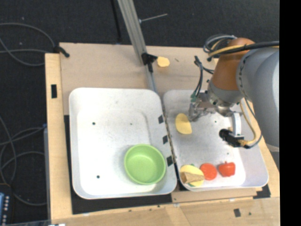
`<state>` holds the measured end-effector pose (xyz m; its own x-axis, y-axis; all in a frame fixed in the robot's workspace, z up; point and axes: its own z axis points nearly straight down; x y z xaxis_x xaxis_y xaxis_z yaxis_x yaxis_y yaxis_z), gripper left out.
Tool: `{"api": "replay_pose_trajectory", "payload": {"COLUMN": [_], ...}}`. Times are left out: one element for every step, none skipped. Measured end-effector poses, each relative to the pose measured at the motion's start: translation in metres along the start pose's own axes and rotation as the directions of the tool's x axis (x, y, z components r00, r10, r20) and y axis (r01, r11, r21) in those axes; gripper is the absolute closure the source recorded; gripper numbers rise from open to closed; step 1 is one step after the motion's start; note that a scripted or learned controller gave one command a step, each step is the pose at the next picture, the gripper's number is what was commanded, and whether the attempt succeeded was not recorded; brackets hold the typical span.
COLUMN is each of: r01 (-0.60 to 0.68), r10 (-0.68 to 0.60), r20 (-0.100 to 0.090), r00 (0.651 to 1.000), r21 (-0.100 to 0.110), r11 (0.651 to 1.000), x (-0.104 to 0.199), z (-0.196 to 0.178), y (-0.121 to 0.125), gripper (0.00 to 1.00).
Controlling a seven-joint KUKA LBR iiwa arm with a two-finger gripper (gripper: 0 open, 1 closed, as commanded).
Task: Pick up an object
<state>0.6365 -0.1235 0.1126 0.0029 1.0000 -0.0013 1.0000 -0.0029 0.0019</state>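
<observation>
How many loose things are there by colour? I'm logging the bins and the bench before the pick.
Yellow: 3 - rounded yellow piece by the gripper, yellow-and-tan piece, small yellow piece on the bench.
Red or orange-red: 2 - round orange-red ball, red pepper-shaped toy.
Green: 1 - green plastic bowl.
Total: 6

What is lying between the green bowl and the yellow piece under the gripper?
In the camera view, between the green bowl and the yellow piece lie bare white floor and the adjoining bin rims.

Both bins (pixel 94 107) were white. The bowl (pixel 145 164) was light green; the right bin's (pixel 249 168) near pieces ran yellow-tan (pixel 192 175), orange-red (pixel 208 171), red (pixel 226 169); a pale yellow piece (pixel 183 125) lay farther.
</observation>
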Motion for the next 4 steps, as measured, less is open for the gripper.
{"api": "replay_pose_trajectory", "payload": {"r01": [0.002,0.005,0.007,0.009], "r10": [-0.002,-0.005,-0.007,-0.009], "r20": [-0.001,-0.001,0.000,-0.001], "r00": [1.000,1.000,1.000,1.000], "r21": [-0.004,-0.005,-0.006,0.002], "r11": [1.000,1.000,1.000,1.000], "x": [-0.003,-0.007,-0.008,0.042], "z": [-0.044,-0.089,-0.144,-0.140], "y": [0.005,0.010,0.011,0.005], "gripper": [1.00,1.00,1.00,1.00]}}
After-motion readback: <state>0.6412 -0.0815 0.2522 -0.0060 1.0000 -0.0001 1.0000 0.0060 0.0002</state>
